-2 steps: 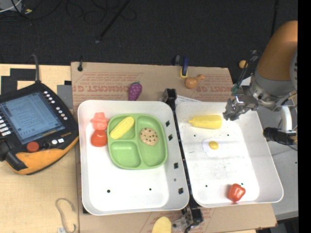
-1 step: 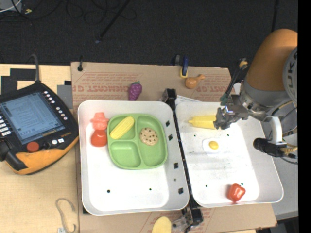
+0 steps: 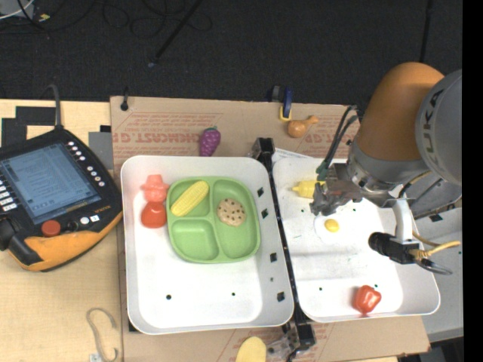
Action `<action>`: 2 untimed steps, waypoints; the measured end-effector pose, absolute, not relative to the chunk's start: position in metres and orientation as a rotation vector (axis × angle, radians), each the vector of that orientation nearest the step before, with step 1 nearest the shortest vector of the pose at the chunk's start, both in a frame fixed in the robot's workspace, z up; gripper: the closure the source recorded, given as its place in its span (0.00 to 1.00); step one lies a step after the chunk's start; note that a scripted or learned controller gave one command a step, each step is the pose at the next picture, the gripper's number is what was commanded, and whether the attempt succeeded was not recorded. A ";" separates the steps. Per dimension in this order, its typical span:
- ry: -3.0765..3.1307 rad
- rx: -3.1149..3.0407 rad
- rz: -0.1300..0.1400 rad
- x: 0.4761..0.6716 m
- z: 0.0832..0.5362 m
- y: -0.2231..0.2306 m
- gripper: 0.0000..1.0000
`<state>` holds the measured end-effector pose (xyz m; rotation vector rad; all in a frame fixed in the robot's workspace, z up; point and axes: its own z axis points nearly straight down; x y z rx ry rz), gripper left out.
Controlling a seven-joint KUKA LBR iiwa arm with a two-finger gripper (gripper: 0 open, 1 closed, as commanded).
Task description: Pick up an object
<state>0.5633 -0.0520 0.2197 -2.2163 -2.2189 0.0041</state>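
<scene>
I have the arm (image 3: 407,127) reaching into the right bin (image 3: 423,300), its jaws (image 3: 326,200) low over the white floor, just beside a small yellow piece (image 3: 331,225) and another yellow toy (image 3: 304,189). I cannot tell how the jaws stand or whether they grip anything, so I judge the pick not yet done. The left bin (image 3: 196,292) carries a glossy green divided plate (image 3: 198,243) with a ridged corn cob (image 3: 189,197) and a speckled cookie (image 3: 231,212). A shiny red pepper (image 3: 367,299) sits well apart.
</scene>
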 end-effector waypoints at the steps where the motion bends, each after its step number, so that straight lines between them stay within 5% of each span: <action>1: -2.221 -2.215 0.003 0.556 0.219 -0.002 1.00; 2: -2.219 -2.219 0.004 0.556 0.218 -0.013 1.00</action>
